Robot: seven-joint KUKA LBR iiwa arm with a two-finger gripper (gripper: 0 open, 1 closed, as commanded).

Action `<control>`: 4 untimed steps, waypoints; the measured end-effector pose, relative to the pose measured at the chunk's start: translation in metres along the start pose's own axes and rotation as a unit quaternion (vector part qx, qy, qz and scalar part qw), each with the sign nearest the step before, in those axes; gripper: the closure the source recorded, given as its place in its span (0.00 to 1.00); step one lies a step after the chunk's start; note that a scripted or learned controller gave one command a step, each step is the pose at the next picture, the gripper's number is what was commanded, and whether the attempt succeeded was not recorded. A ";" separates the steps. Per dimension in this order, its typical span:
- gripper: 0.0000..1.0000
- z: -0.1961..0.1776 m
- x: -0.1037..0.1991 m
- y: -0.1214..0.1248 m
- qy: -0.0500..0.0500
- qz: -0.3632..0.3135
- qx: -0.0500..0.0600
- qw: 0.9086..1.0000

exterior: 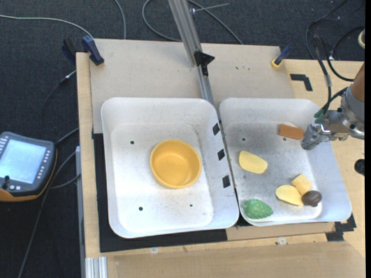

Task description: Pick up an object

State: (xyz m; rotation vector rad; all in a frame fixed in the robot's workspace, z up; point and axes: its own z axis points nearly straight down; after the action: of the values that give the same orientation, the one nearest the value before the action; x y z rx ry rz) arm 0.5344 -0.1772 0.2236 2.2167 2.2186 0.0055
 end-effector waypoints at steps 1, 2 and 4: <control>1.00 -0.057 -0.010 0.000 0.000 0.001 0.000 1.000; 1.00 -0.057 0.035 0.006 0.001 -0.002 0.003 1.000; 1.00 -0.026 0.132 0.028 0.001 -0.002 0.004 1.000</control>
State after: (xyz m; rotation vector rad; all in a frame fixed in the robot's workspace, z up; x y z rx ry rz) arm 0.5619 -0.0454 0.2492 2.2175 2.2271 0.0000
